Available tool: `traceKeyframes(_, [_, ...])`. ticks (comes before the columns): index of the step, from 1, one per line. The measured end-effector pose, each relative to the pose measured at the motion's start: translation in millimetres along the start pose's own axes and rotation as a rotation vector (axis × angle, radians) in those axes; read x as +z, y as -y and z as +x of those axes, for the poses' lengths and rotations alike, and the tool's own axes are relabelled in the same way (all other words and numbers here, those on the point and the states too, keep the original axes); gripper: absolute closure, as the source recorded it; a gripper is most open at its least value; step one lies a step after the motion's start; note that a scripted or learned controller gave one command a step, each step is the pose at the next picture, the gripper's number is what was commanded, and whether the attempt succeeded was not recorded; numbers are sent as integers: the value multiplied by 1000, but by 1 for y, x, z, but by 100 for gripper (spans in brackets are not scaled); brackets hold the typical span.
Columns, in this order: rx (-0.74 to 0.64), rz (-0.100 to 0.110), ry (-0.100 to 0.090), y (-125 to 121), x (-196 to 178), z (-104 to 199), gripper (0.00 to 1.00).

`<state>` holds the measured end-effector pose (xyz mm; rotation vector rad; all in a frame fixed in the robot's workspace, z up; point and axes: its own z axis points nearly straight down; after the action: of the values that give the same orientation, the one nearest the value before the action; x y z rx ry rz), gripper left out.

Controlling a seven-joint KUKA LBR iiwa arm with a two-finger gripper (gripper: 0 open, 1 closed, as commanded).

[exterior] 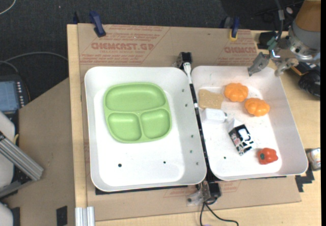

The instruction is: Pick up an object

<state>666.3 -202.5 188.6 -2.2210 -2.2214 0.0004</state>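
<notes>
Gripper [269, 64] hangs at the upper right of the frame, above the far right corner of the right bin [293, 133], with its two fingers spread apart and nothing between them. Grey wrist parts rise behind it toward the frame's top right.

Nearest the camera, at the bottom centre, a black cable [211, 209] trails off the bench. In the lower right of the right bin lies a small red pepper [267, 156]. Just left of it sits a black-and-white packet [241, 139], tilted; its print is too small to read. Above that lies a small white piece [215, 114], touching the lower edge of a tan slab [211, 99]. Right of the slab are two orange pumpkins, one [236, 92] higher and one [256, 107] lower right, close together. All these things lie apart from the gripper, lower in the frame.

At the frame's centre left, the left bin [99, 87] holds a green tray [136, 112] with three compartments, one wide above and two smaller below.

Farther back, a cardboard sheet [153, 41] lies under both bins. Red print on it reads "CHEMCAST" followed by letters that look like "GP", with smaller lines too faint to read; similar red print repeats near the upper right. Two blue clamps, one [97, 24] left and one [234, 28] right, grip the sheet's far edge.
</notes>
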Motion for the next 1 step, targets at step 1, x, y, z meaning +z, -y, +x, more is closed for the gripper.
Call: traceKeyframes(1, [-1, 5, -15, 21, 108, -15, 0])
